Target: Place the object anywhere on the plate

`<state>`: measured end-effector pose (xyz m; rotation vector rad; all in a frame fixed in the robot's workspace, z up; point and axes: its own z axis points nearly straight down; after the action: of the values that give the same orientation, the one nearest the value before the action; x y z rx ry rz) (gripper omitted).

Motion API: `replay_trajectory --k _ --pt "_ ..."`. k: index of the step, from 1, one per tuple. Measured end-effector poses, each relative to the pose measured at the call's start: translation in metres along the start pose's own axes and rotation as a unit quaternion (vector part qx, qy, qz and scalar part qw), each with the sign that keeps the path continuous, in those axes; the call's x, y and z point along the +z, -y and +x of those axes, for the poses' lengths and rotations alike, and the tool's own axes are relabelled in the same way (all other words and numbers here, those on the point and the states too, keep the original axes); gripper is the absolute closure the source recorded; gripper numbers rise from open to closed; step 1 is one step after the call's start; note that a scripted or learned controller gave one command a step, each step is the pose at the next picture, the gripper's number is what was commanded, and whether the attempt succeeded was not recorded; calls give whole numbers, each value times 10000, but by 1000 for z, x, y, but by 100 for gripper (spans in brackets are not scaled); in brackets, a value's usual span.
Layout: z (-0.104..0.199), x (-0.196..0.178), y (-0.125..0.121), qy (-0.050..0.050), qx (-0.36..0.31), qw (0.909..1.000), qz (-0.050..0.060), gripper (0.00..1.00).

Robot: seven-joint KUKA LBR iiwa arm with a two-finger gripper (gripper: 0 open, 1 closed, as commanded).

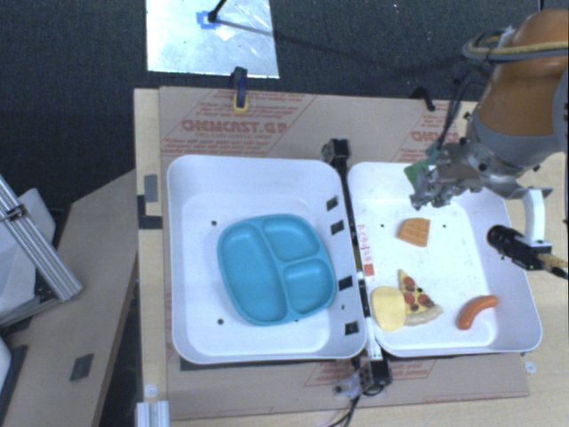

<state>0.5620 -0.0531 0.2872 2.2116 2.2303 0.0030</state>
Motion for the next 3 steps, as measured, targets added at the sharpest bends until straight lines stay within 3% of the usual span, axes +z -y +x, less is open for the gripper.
replay_trajectory --k 1,3 --pt "44 20 -17 -3 -3 10000 7 100" --pt "157 23 -50 -6 -9 10000 -4 100"
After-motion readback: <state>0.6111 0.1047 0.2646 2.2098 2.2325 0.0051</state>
